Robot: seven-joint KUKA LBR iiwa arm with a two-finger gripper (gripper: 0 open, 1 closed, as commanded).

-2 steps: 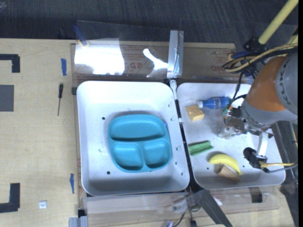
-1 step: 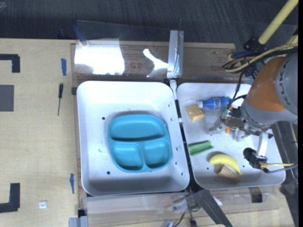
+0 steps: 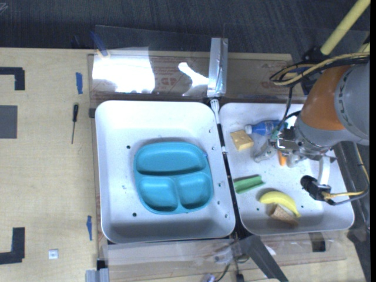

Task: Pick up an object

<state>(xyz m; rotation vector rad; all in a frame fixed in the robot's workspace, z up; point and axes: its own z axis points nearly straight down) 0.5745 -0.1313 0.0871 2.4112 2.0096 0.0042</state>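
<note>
In the right bin [image 3: 341,219] lie a tan block [image 3: 240,140], a blue and white bottle [image 3: 262,128], a green stick-shaped piece [image 3: 247,183], a yellow banana [image 3: 278,201] with a brown chunk [image 3: 284,214] against it, and a small orange item [image 3: 282,159]. My gripper [image 3: 267,150] hangs low over the upper middle of this bin, just below the bottle and right of the tan block. Whether it touches either one is hidden by the wrist. The grey arm with its orange band [image 3: 326,107] comes in from the right.
The left bin [image 3: 111,157] holds a blue divided tray [image 3: 172,176]. A metal divider [image 3: 218,69] stands behind the seam between the bins. Yellow and black cables [image 3: 305,69] trail near the arm, and a black cable end [image 3: 313,185] hangs over the right bin.
</note>
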